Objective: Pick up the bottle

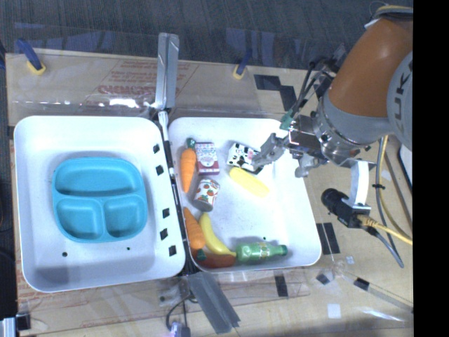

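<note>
— Where's the bottle?

— The green bottle (261,251) lies on its side along the near wall of the right bin (298,209), cap pointing right, toward the near right corner.

— What crowds it?

— A banana (212,235) curves down to its left end, and something red (217,260) sits just under that, touching the banana. A carrot (194,229) lies along the divider beside them. To the bottle's right there is bare bin floor.

— And farther back?

— A second carrot (188,168) by the divider, a small red carton (205,156) next to it, another little carton (205,194) tipped below. A black-and-white patterned item (240,156) and a yellow lemon-like piece (249,182) sit under the gripper (270,149).

— So the arm is there?

— Yes, the gripper hangs over the far right part of the bin, well apart from the bottle. Whether the jaws are open or closed, I cannot tell.

— The left bin (28,188)?

— It holds a blue divided tray (100,197).
</note>
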Controlling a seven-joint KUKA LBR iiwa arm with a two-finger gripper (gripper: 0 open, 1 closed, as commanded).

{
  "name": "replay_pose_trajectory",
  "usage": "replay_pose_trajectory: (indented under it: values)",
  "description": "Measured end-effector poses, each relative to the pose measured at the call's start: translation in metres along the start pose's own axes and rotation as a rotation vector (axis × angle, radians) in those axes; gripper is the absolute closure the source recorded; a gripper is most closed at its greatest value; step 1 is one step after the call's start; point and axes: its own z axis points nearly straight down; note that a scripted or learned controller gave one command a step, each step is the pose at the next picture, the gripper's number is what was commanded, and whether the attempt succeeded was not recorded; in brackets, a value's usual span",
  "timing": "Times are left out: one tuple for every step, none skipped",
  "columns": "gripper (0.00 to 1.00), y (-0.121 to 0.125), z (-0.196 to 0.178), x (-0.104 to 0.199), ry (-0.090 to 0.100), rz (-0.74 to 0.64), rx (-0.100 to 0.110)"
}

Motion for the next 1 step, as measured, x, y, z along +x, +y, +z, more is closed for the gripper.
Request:
replay_pose_trajectory:
  values:
    - [0.00, -0.0288, 0.1072, 0.0077, -0.001, 0.227, 0.006]
